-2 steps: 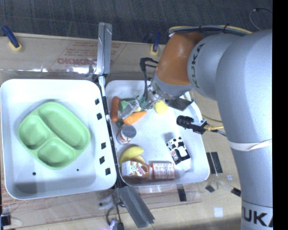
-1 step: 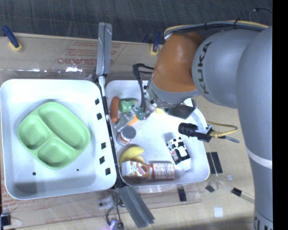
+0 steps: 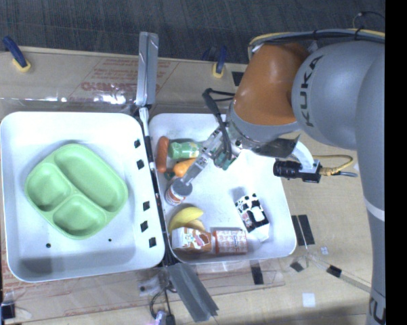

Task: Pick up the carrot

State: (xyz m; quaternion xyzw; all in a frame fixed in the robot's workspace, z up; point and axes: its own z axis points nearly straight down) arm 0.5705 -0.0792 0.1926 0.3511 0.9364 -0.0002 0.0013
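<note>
Fingers of the gripper (image 3: 185, 170) hide against the clutter, so I cannot tell their spread. Leftward sits a green tray (image 3: 76, 189); the carrot (image 3: 162, 152) lies in the right bin (image 3: 277, 208), beside a banana (image 3: 187, 217).

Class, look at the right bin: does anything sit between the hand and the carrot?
Nothing visible does. The hand is low in the right bin, right beside the carrot. A green item lies just above, a banana below.

The orange carrot (image 3: 184, 168) lies tilted near the right bin's (image 3: 281, 202) left wall.
</note>
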